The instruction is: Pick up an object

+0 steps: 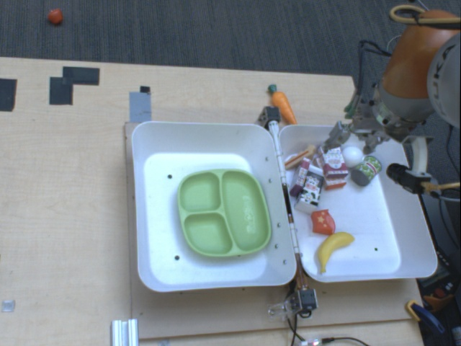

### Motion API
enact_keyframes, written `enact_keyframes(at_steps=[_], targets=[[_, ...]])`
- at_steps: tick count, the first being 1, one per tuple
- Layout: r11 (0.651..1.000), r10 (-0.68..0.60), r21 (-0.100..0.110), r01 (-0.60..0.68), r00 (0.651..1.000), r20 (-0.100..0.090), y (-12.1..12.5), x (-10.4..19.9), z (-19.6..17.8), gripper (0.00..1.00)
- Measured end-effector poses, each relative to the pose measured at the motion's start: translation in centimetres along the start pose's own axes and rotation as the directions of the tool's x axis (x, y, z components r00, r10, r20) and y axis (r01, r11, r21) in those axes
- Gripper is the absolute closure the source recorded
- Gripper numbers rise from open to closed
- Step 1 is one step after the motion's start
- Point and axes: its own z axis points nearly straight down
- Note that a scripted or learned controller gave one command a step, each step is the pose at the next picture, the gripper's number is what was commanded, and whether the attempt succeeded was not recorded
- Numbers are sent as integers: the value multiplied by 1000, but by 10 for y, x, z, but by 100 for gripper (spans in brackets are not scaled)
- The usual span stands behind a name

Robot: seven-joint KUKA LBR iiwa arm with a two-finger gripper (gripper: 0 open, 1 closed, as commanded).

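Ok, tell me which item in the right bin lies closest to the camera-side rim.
The yellow banana. It lies alone at the near end of the right bin, below the red piece; the cartons, white ball and green can cluster at the far end by the gripper.

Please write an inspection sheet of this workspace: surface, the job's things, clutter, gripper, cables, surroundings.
Surface: wooden bench bearing left bin and right bin.
Job's things: right bin holds banana, red toy, cartons, white ball, green can.
Clutter: green divided plate in left bin; carrot on bench.
Gripper: gripper over right bin's far side, fingers unclear.
Cables: wires at bench's near edge.
Surroundings: dark carpet, small red object.
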Motion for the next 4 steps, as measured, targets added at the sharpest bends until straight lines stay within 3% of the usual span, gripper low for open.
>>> enact_keyframes(at_steps=[1, 2, 3, 4], targets=[[1000, 3, 0, -3, 1000, 1, -114, -29, 109, 0], [1000, 2, -8, -2, 1000, 2, -111, -28, 97, 100], [1000, 2, -8, -2, 1000, 1, -111, -28, 97, 0], [1000, 1, -11, -1, 1000, 1, -110, -28, 86, 100]])
